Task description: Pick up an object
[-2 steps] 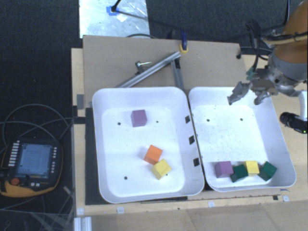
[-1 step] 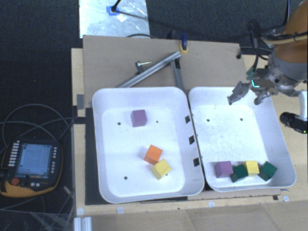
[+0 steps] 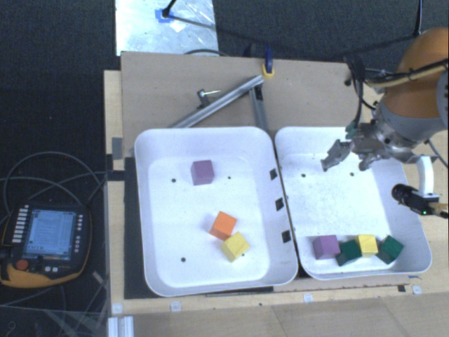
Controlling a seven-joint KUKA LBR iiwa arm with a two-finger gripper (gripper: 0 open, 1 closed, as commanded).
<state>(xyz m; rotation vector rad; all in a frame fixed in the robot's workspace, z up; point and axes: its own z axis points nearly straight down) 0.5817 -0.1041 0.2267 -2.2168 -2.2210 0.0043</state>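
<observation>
— Nearest row, right bin? 
— Purple cube, two green blocks, yellow one. 
— Gripper? 
— Above that bin's far end, fingers apart, holding nothing. Left bin: purple, orange, yellow cubes.

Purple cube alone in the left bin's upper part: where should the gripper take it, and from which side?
Take the small purple cube from straight above, with the fingers closing on two opposite flat side faces. It stands alone on the left white bin's floor, apart from the orange cube, so all of its sides look free.
</observation>
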